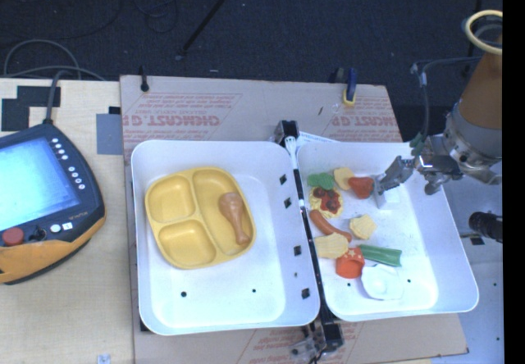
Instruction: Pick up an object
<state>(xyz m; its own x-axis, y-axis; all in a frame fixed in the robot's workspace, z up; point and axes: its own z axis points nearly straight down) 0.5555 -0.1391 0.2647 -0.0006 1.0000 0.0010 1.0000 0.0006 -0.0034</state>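
Food pieces lie scattered in the right bin [459,272], which is where the thing to be picked up would be; none of them sits between the gripper's fingers. Starting at the far left, a handheld controller [41,198] with a lit screen rests on the bench. Next comes the left bin [164,305], and in it a yellow divided plate [184,235] with three compartments. A brown drumstick [235,216] lies in the plate's right compartment, its thick end toward the far side. Across the divider between the bins, the right bin holds a green leaf [321,180] at the far left, a pale yellow piece [342,176] and a red tomato [361,186] just beside it. Nearer lie a small pizza slice [330,202], a sausage [321,223], two yellow chips [362,228] [331,247], a red pepper [349,264], a green pod [381,254] and a white piece [381,283]. The gripper [385,184] hangs over the far part of the right bin, just right of the tomato; I cannot tell how its fingers stand. The arm [480,129] reaches in from the right.
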